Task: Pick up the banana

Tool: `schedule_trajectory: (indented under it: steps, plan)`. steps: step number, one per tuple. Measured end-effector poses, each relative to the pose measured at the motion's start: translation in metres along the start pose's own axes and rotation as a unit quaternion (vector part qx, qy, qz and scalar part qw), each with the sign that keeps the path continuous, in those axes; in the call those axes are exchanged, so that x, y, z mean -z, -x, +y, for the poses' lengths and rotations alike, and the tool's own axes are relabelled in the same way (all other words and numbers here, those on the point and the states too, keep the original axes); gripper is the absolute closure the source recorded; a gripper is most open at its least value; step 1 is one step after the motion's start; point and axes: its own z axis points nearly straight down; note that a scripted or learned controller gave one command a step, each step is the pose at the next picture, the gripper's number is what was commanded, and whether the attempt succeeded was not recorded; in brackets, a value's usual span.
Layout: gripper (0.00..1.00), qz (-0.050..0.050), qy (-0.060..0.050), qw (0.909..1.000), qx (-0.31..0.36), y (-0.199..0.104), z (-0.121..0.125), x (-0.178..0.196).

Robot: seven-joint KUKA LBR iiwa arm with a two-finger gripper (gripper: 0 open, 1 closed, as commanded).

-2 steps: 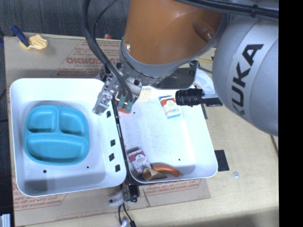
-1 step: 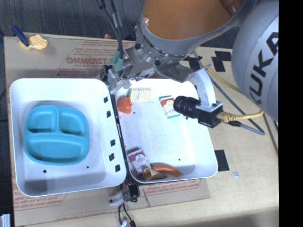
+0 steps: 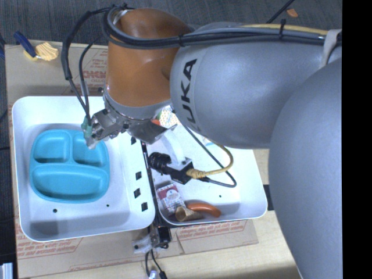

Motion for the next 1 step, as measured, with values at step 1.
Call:
schedule_trajectory:
  steps: [1]
  plan:
    - [1.0,-0.002,0.003,0.9128,0.408,0.0354,0.0084,0.0119]
